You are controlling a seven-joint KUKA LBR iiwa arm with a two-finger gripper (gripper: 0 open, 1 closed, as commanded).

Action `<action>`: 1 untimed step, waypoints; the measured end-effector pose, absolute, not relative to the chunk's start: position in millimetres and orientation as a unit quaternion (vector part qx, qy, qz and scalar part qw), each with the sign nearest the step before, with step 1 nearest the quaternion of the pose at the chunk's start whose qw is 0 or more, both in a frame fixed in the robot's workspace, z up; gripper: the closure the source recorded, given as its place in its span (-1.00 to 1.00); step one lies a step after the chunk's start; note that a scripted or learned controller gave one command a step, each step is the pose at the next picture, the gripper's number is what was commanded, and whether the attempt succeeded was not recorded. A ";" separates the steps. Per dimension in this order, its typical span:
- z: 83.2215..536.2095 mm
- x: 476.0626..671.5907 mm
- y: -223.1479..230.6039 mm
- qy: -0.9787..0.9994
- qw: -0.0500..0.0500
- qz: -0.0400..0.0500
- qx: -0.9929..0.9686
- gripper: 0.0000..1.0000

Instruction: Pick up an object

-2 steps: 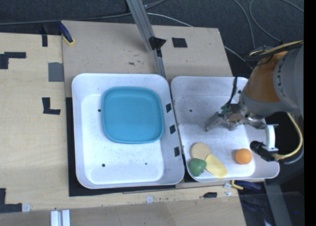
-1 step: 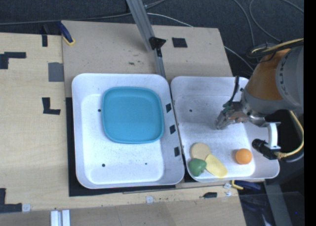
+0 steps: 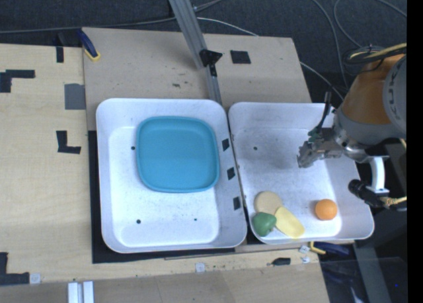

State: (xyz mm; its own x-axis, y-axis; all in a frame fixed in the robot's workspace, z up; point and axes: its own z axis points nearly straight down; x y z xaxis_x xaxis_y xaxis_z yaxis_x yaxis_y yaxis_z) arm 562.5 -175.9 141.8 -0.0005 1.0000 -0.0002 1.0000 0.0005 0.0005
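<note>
My gripper (image 3: 306, 157) hangs over the middle of the right bin (image 3: 277, 129), reaching in from the right, with nothing seen between its fingers. Near the bin's front edge lie a tan round piece (image 3: 268, 200), a green piece (image 3: 264, 222) and a yellow piece (image 3: 289, 222), clustered and touching. An orange ball (image 3: 325, 210) sits apart at the front right. All of these are below and in front of the gripper.
The left bin (image 3: 112, 163) holds a square blue plate (image 3: 177, 153). A grey metal pole (image 3: 192, 27) slants down from the top to the gap between the bins. Cables run across the dark floor behind the bench.
</note>
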 end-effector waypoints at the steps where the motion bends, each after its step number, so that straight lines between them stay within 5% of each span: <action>1: 202.5 565.6 -174.8 0.707 0.001 0.001 0.707 1.00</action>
State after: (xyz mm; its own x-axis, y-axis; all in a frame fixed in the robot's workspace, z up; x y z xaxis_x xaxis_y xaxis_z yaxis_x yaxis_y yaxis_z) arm 565.6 -174.8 202.5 -0.0008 1.0000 -0.0006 1.0000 0.0008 0.0021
